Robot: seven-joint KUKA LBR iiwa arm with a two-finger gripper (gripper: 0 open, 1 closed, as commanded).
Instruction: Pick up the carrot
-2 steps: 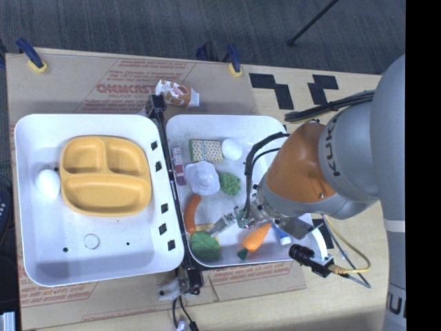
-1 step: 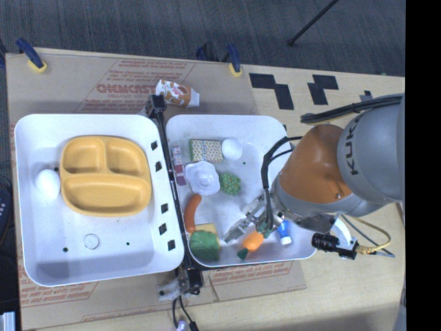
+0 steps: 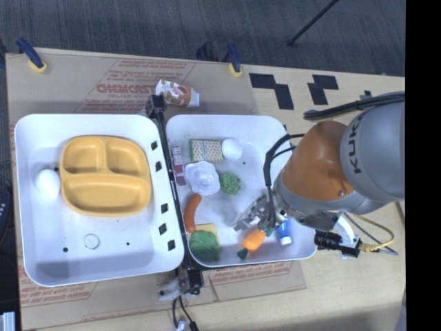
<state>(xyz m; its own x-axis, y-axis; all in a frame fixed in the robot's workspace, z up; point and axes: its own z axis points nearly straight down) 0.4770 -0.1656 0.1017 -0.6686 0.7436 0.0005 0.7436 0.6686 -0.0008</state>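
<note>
Arm enters from the right edge of the bench, grey housing and orange band bulking over the right bin's right side. Wrist angled down and leftward, putting the gripper low inside the right bin near its front edge (finger spacing not resolvable: metal parts blur together).

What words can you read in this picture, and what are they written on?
"CHEMCAST", in red, on the brown cardboard sheet above the left bin; the smaller red lines under it are too blurred to read.
"KU", the visible start of a name, on the grey arm.
The little carton and the cracker-like packet have print too small to read.
</note>
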